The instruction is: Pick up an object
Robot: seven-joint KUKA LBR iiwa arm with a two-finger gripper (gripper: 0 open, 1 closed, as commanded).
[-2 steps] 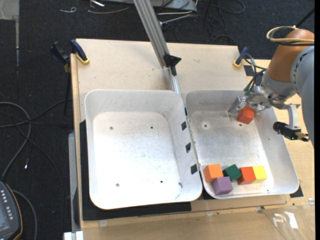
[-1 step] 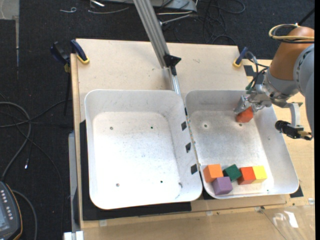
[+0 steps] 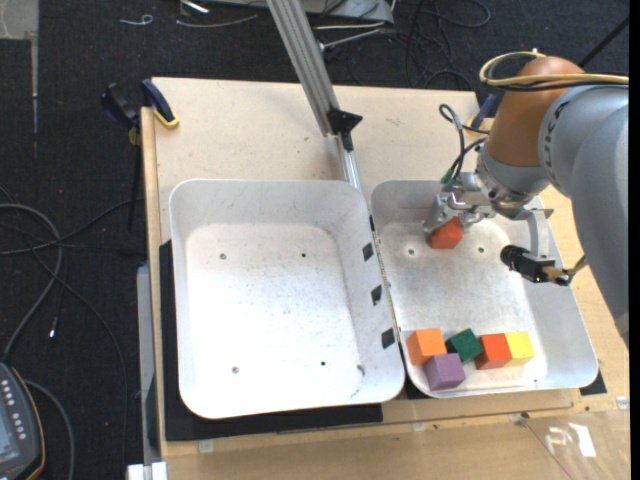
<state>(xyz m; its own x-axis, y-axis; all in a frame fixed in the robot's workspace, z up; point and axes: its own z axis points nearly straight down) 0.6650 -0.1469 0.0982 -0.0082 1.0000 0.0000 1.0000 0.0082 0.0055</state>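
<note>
I can't make out the fingers (image 3: 449,215) — the wrist hides them, and the red block's (image 3: 446,234) top; the arm (image 3: 590,138) runs off-frame right.

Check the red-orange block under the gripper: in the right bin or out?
In. The red-orange block sits over the right bin's floor near its far end, right below the gripper; cannot tell if it is gripped or resting.

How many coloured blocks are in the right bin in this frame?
6. Five cluster at the near edge: orange block, green block, red block, yellow block, purple block. A red-orange block sits under the gripper.
</note>
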